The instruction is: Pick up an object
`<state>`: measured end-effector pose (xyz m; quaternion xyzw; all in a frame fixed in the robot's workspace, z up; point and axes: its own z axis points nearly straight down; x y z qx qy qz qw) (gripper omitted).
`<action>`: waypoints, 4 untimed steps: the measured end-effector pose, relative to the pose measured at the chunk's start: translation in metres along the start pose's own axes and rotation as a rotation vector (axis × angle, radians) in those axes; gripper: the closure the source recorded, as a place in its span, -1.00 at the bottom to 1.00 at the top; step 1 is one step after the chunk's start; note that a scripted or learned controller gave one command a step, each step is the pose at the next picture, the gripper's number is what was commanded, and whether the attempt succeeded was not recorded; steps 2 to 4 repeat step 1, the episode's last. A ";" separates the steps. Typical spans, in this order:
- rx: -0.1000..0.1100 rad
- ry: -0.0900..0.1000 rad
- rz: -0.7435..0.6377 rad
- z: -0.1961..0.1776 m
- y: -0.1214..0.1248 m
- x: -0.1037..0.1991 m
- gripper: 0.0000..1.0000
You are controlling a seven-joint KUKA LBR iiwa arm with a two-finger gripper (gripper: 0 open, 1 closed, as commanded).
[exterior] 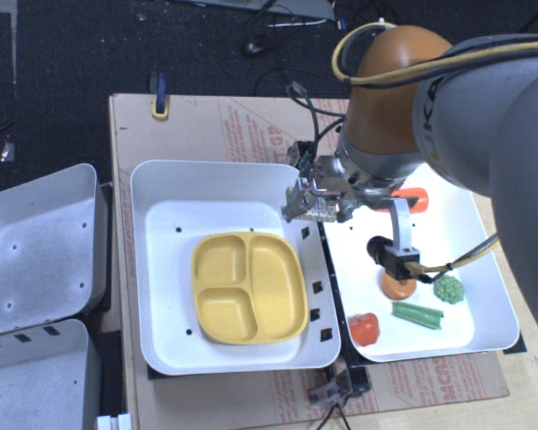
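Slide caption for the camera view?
Gripper at the left bin's inner edge, yellow plate inside; toy food in the right bin.

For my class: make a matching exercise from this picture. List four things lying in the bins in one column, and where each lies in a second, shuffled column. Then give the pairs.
Things
1. yellow divided plate
2. broccoli floret
3. red vegetable
4. long green pod

Places
A. right bin, nearest its lower left corner in the view
B. left bin, around the middle
C. right bin, furthest toward its right wall
D. right bin, between the red vegetable and the broccoli floret

Pairs: 1-B, 2-C, 3-A, 4-D
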<state>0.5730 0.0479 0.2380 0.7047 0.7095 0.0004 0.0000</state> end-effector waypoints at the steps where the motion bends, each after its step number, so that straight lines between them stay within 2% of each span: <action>1: 0.004 0.000 0.000 0.014 -0.009 0.051 1.00; 4: 0.004 0.000 0.000 0.014 -0.009 0.051 1.00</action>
